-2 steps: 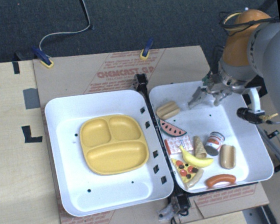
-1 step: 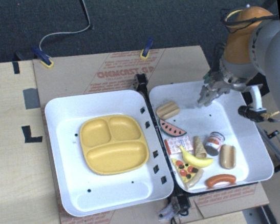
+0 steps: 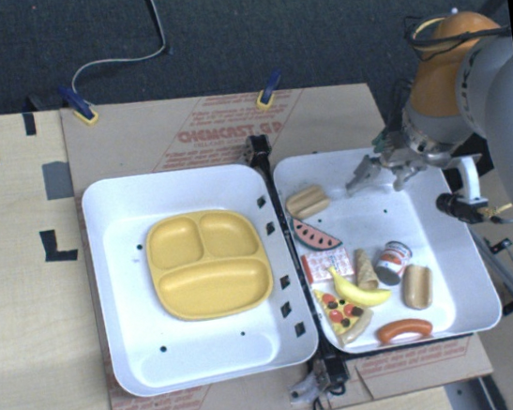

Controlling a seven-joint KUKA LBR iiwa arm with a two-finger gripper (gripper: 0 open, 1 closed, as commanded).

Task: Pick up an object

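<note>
One gripper (image 3: pixel 380 175) over right bin (image 3: pixel 428 213) back edge, jaws seemingly apart, nothing between; sandwich (image 3: pixel 307 202) nearby.

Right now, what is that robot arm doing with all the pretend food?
The arm's pincer hangs over the far end of the right bin, holding nothing. It is meant to pick something up. The toy food lies below: a bread roll, a watermelon slice, a banana. The yellow tray sits in the left bin.
</note>
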